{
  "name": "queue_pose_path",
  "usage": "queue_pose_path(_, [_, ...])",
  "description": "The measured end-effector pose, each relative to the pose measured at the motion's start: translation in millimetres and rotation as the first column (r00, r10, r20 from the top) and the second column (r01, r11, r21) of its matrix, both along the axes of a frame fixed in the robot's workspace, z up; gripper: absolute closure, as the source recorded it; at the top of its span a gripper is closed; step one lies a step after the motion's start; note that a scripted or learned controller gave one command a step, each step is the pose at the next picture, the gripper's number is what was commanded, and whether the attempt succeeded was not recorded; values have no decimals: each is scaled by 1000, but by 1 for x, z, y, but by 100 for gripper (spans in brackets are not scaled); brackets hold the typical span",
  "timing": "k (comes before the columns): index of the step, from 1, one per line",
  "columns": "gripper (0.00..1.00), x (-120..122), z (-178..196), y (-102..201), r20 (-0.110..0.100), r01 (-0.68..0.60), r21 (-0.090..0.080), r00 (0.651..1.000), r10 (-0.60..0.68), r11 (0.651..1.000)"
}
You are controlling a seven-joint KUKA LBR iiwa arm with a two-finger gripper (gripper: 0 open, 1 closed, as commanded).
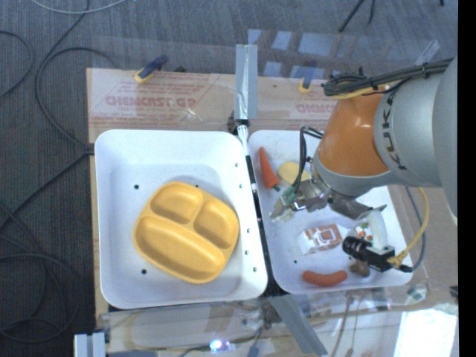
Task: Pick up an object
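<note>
the table [163,103] carries two white bins side by side. the left bin [119,169] holds a yellow divided tray [187,230]. the arm [387,136] reaches over the right bin [286,262], with the hand [294,199] low near its left wall; the finger state cannot be told. around it lie an orange carrot [267,167], a small packet [322,237], probably a wrapper, and a red sausage [325,277].
</note>
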State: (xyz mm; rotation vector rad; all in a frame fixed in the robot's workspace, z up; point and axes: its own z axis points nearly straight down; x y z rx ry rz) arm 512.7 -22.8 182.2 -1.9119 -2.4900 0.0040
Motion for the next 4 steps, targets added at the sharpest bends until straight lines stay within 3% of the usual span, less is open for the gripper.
queue_pose_path(1, [100, 37, 0, -60, 0, -10, -2, 1000, 10, 1000])
queue_pose_path(2, [100, 69, 0, -14, 0, -9, -1, 1000, 9, 1000])
queue_pose_path(3, [100, 14, 0, -48, -1, 314, -3, 949, -314, 949])
queue_pose_path(4, [0, 14, 0, -48, -1, 315, -3, 949, -315, 949])
